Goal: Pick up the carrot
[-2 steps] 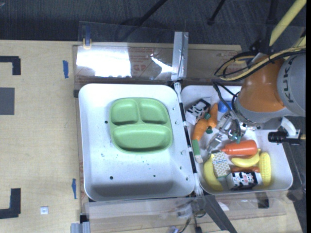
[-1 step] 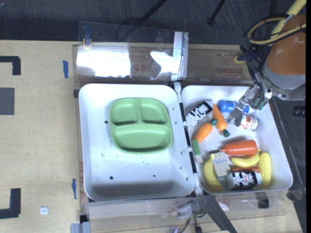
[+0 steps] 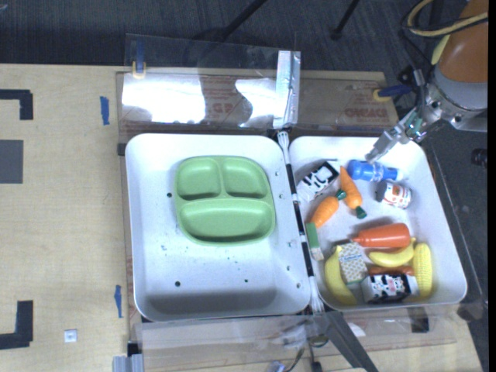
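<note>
Two orange carrots with green ends lie in the right bin [image 3: 448,231]. One carrot [image 3: 350,188] points toward the back, and the other carrot [image 3: 325,209] lies slantwise just left of it, near the divider. My gripper [image 3: 385,145] hangs over the bin's back right part, right above a blue bottle [image 3: 372,170]. It is up and to the right of both carrots and apart from them. The grey wrist with its orange band [image 3: 465,60] reaches in from the top right.
The right bin also holds a small can [image 3: 396,196], a red-orange bottle [image 3: 381,235], a banana [image 3: 387,258], corn [image 3: 423,266], a cow-patterned carton [image 3: 386,287] and a black-and-white packet [image 3: 318,177]. A green divided plate [image 3: 225,198] sits in the left bin [image 3: 155,270].
</note>
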Tool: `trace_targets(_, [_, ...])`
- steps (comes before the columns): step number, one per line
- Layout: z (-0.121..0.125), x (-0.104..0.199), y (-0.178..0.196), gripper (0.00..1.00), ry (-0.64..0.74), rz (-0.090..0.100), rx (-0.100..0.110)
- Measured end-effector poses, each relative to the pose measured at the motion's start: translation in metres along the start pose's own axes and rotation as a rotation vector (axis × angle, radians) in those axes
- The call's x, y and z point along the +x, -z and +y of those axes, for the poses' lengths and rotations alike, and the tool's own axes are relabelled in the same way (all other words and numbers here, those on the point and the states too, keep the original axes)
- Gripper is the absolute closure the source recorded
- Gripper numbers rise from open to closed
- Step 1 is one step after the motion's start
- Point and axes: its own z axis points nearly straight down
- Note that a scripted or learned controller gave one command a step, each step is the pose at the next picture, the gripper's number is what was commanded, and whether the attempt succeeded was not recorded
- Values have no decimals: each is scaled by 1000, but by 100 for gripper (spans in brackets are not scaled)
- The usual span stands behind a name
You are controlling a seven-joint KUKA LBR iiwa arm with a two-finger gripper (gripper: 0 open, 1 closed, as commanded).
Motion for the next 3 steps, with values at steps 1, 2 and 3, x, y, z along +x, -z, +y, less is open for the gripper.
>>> trace_targets(1, [0, 33, -76, 0, 226, 5, 2])
trace_targets(2, [-16, 44, -144, 0, 299, 2, -1])
trace_targets(3, [-15, 43, -132, 100, 297, -3, -7])
